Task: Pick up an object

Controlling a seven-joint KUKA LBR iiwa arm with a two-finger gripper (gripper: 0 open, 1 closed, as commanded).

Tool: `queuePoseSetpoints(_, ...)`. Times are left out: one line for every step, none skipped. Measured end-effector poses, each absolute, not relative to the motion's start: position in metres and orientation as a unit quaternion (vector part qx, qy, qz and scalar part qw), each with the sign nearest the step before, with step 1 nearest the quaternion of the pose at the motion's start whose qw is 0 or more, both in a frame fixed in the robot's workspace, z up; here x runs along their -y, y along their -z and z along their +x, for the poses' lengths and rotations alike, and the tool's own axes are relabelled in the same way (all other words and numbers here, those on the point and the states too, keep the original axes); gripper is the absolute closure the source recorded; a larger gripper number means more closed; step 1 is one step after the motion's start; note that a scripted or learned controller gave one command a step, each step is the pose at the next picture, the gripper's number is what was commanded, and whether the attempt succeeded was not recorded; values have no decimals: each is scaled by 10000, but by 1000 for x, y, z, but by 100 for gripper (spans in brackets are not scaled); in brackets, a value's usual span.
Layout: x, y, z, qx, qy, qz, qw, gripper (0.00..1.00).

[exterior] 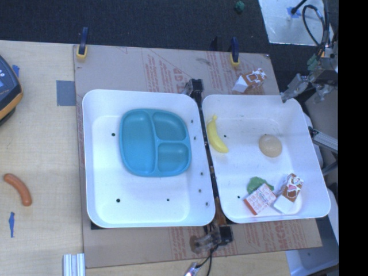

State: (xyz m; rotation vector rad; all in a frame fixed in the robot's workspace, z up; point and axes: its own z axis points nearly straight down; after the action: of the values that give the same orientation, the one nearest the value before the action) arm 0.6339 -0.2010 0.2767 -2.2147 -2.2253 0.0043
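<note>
The pincer (300, 85) hangs over the far right corner of the right bin (241, 105), and from here I cannot tell whether it is apart or together. The closest thing to pick is the cream ball (270, 145), lying alone mid-bin, a little left of the pincer and toward the near side. The banana (217, 135) lies farther left, its long axis running far to near along the wall, and cartons (260, 199) crowd the near right corner.
</note>
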Motion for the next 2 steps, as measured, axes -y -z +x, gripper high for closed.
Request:
queuePoseSetpoints(200,-109,562,7088,-22,-7054,13,0)
queuePoseSetpoints(178,-95,595,7094,-2,-7047,-33,0)
